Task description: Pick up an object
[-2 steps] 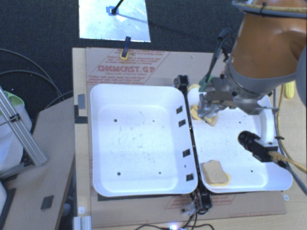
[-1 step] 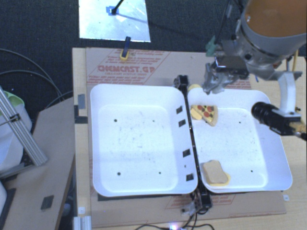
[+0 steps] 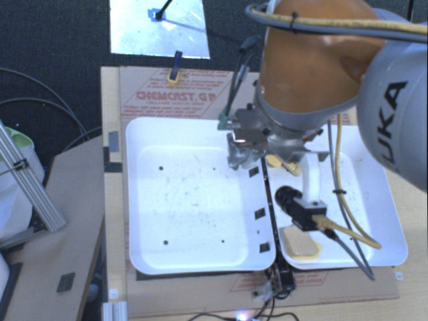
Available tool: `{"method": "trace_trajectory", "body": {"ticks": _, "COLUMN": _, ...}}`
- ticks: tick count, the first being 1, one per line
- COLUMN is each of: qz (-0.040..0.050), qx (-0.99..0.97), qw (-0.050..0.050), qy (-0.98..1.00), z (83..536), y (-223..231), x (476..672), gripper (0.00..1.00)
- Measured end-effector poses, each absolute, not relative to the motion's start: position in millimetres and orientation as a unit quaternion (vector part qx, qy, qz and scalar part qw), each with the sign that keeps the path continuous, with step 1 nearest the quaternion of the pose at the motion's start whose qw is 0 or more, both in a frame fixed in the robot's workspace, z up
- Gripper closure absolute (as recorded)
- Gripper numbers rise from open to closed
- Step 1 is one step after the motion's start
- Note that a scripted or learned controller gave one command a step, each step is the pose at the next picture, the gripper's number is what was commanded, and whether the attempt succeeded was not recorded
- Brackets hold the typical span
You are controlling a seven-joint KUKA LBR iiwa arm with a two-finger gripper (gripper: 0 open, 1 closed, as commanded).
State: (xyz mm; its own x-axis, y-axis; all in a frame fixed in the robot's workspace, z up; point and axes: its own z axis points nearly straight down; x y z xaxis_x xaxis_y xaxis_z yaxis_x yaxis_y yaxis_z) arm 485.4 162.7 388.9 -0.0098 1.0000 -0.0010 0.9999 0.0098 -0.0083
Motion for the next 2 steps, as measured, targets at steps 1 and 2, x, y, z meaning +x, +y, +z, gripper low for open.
{"method": "trace_trajectory", "body": {"ticks": 1, "qz": 0.0047, "qx": -0.708, "qw": 0.002, "qy": -0.706, "z": 264.6, "y": 126.8, "x": 515.3, "gripper": 1.0}}
{"method": "trace_trajectory", "body": {"ticks": 2, "qz": -0.006, "qx": -0.705, "qw": -0.003, "qy": -0.709, "z": 372.5, "y": 150.5, "x": 511.8, "gripper": 1.0}}
